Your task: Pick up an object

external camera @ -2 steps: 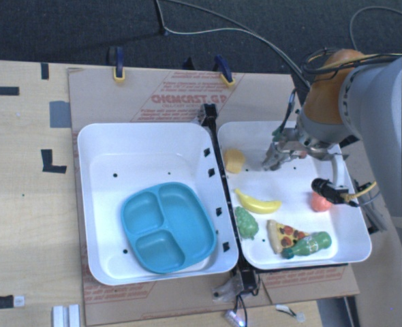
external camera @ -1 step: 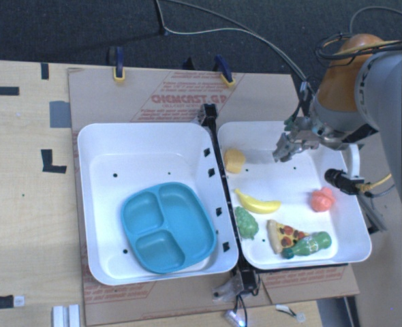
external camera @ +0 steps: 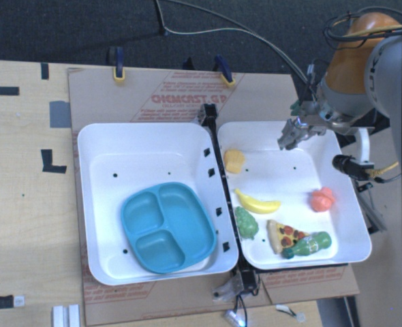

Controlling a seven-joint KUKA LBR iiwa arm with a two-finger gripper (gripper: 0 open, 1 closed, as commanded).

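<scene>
The end effector (external camera: 287, 140) hung over the right bin's (external camera: 354, 251) far edge — whether it was apart or together, I cannot tell. The banana (external camera: 258, 203) lay nearer the camera and leftward, long axis running left-right.

even overhead light, soft faint shadows, mild glare on white bins (external camera: 92, 155), slightly soft focus

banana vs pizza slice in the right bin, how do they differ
The banana is plain yellow, long and curved; the pizza slice is a tan wedge with red and dark toppings. The banana lies nearer the bin's middle; the pizza slice lies by the near rim, touching a green bottle. Both lie flat in the right bin, apart from the gripper.
</scene>
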